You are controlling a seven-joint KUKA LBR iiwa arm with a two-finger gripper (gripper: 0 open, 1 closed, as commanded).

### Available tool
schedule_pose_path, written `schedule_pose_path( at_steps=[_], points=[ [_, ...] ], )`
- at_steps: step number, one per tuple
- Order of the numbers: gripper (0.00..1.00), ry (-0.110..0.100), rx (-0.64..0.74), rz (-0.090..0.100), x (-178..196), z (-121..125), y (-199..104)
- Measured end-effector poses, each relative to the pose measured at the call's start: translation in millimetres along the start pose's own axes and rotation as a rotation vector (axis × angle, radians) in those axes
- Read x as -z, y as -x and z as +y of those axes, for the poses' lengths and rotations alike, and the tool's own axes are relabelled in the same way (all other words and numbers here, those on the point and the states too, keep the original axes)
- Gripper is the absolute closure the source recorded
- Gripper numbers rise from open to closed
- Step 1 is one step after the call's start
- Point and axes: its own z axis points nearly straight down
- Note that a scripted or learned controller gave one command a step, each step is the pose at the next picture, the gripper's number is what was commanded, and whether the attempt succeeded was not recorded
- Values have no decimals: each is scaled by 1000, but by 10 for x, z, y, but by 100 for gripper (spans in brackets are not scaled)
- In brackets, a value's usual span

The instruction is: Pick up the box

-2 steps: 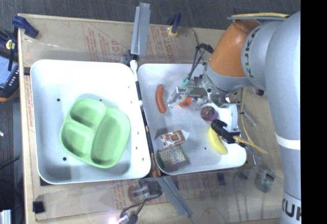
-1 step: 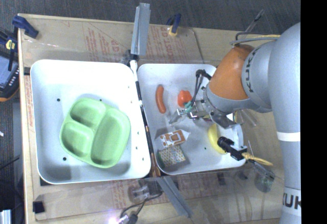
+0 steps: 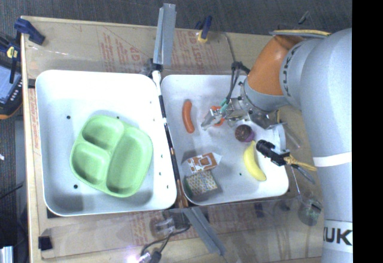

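Currently the gripper [image 3: 214, 117] hovers with fingers parted, pinching nothing. The box [image 3: 201, 163] lies flat, below and slightly left of it. The box appears to be light, stiff cardboard; grasp it across its short sides.

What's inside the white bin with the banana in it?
The right bin holds a banana, a hot dog, two small boxes and a dark round thing. The gripper and arm hide whatever lies under them.
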Motion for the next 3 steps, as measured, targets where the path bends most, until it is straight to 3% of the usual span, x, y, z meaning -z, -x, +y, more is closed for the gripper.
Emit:
schedule_pose_path(
  at_steps=[1, 2, 3],
  points=[
    [0, 2, 123, -1, 10, 408, 46],
    [0, 4, 492, -3, 575, 606, -21],
    [0, 1, 496, -1, 978, -670, -50]
  ],
)
